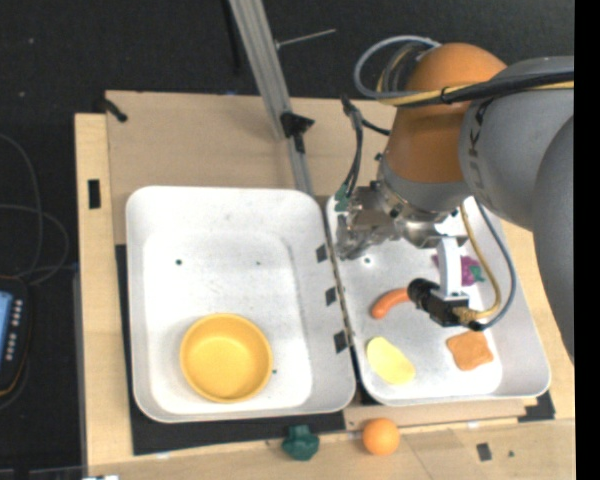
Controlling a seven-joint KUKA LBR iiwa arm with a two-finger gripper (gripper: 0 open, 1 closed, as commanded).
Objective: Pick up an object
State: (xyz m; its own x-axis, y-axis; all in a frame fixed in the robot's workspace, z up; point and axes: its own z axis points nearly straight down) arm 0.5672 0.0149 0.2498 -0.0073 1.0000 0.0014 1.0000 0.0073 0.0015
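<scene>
My gripper [355,236] hangs over the upper left part of the right bin [515,383], close to its left wall. An orange carrot-like piece [387,303] lies in the middle of that bin, below and to the right of the gripper. A pale yellow piece [389,360] lies near the bin's front left corner. An orange-brown block [469,350] rests at the front right. A purple and white item [460,268] sits partly behind the arm's cables. A yellow bowl [226,356] stands in the left bin [220,228].
An orange ball [380,436] and a small green object [300,443] lie on the bench in front of the bins. A slanted metal bar [265,68] rises from behind the bins. A black cable end [430,303] hangs over the right bin.
</scene>
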